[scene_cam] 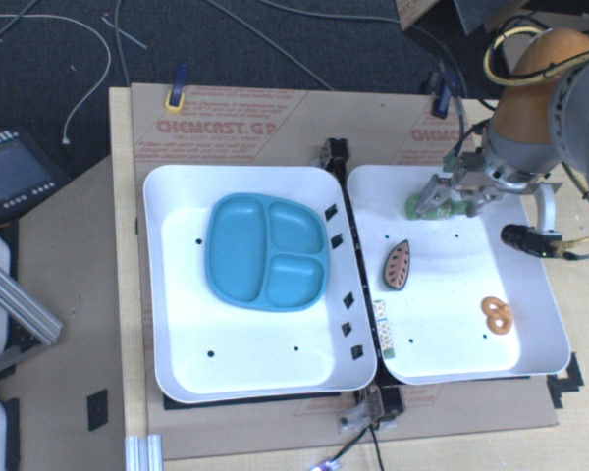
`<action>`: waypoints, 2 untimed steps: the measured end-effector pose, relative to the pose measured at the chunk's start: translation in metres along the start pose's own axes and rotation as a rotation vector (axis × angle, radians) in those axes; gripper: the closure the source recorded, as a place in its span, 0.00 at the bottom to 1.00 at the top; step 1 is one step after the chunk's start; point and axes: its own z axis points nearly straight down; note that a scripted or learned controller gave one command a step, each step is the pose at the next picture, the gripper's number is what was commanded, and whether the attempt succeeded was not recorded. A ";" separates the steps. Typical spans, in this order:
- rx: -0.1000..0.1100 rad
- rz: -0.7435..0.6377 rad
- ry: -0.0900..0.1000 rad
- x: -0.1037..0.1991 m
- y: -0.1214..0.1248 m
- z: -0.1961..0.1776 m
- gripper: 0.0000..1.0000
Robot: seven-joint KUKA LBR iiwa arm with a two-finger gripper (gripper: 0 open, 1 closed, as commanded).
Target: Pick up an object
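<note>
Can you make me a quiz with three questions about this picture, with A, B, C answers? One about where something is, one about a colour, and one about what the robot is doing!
1. Where is the pretzel?
A. On the blue plate
B. In the right bin, near its front right corner
C. On the floor

2. What colour is the divided plate in the left bin?
A. Blue
B. Red
C. Yellow

3. Where is the gripper right now?
A. Over the left bin
B. Down at the back of the right bin, at a green object
C. High above the cables

Answers:
1. B, the pretzel lies on the white floor of the right bin.
2. A, the plate is light blue.
3. B, the gripper sits by the green object at the bin's far edge.
</note>
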 end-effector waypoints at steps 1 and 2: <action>-0.007 -0.001 0.000 0.000 0.002 -0.015 1.00; -0.013 0.000 -0.003 0.001 0.013 -0.073 1.00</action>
